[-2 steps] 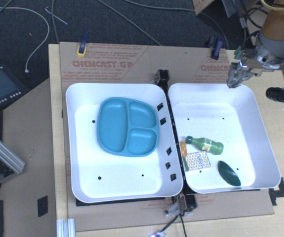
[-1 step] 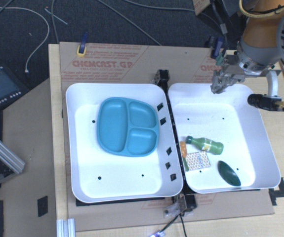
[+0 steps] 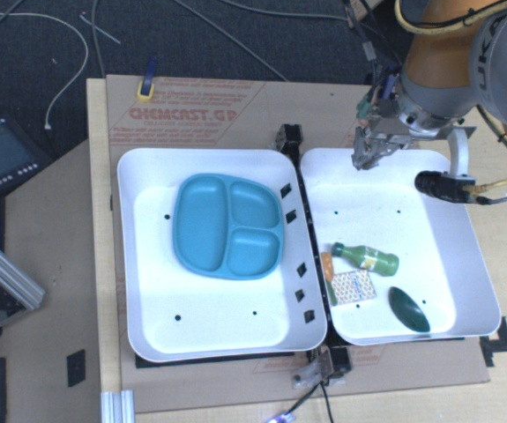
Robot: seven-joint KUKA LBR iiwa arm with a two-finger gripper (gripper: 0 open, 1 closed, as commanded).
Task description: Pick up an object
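Bright, even overhead light, soft shadows, mild glare on the white bins point(image 3: 138, 236); focus slightly soft throughout.

Rt bin point(image 3: 465, 236) upper half: open floor

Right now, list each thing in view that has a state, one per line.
gripper: raised over the far edge of the right bin, holding nothing visible
green bottle: lying on its side in the right bin
blue plate: flat in the left bin
patterned packet: lying flat
dark green object: lying near the right bin's front edge
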